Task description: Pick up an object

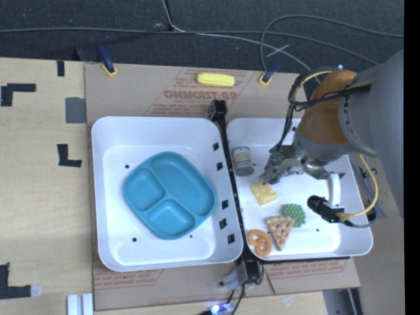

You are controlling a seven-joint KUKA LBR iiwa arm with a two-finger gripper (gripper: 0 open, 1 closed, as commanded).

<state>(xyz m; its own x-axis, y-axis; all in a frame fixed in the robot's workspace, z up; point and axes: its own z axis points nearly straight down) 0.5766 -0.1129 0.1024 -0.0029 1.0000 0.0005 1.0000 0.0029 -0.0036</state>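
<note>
In the right bin [348,245] lie a yellow cheese wedge [264,193], a grey tin can [242,159], a green broccoli piece [294,213], a pizza slice [280,229] and a pretzel [260,241]. My gripper [278,166] hangs low over the right bin, just above and to the right of the cheese wedge and right of the can. Nothing shows between its fingers.
The left bin [105,176] holds a blue three-section plate [170,194]. A yellow corn cob [215,80] lies on the cardboard behind the bins. The grey arm with its orange band [328,113] covers the right bin's far right corner. Cables trail at the back.
</note>
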